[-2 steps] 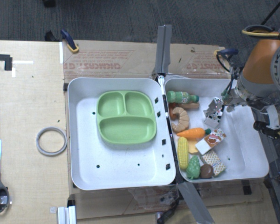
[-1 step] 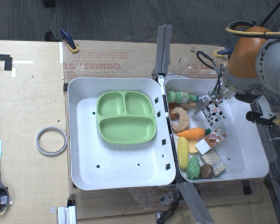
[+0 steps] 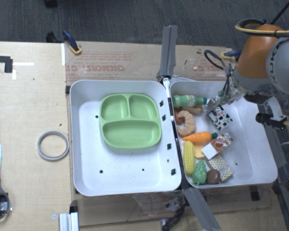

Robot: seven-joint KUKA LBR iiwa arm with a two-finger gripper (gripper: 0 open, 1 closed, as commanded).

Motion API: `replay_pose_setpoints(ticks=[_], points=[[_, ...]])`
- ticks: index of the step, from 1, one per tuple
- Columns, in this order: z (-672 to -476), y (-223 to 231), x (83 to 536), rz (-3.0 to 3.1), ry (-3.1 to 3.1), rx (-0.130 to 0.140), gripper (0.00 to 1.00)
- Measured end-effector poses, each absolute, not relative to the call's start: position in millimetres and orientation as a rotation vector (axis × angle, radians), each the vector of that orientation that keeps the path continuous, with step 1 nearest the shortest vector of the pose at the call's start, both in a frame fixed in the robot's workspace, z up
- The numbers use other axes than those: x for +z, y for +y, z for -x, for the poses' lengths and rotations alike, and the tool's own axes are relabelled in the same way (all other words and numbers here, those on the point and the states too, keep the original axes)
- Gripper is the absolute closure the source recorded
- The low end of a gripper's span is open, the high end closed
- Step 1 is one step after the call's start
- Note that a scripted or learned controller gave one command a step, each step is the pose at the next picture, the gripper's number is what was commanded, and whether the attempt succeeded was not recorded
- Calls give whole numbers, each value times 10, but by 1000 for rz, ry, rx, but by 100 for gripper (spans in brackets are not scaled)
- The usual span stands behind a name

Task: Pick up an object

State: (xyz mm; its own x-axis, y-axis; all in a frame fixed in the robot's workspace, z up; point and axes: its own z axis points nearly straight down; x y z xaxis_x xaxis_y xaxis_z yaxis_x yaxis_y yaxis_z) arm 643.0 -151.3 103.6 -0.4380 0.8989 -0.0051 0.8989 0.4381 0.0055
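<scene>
Object nearest the gripper: a black-and-white patterned small box (image 3: pixel 220 118), lying in the right bin (image 3: pixel 254 150) toward its far side, tilted on a diagonal.
Gripper: the gripper (image 3: pixel 219 101) sits low over the far part of the right bin, just beside the far end of the box; whether it is wide or narrow I cannot tell, and nothing is visibly held.
Key relation: the box lies just near and slightly right of the gripper tip, its long axis running far-left to near-right.
Arm: the grey arm with its orange band (image 3: pixel 256 52) enters from the far right.
Other candidates: a toy carrot (image 3: pixel 198 138), corn cob (image 3: pixel 188 157), doughnut (image 3: pixel 186 121) and green bottle (image 3: pixel 187 100) crowd the bin's left side.
Left bin: a green divided plate (image 3: pixel 130 121) rests in the left bin (image 3: pixel 81 143), well apart from the gripper.
</scene>
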Motion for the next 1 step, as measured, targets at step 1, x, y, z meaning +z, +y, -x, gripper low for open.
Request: replay_pose_setpoints(ticks=[1], points=[[-6513, -414, 2718, -1664, 2663, 0, 100]])
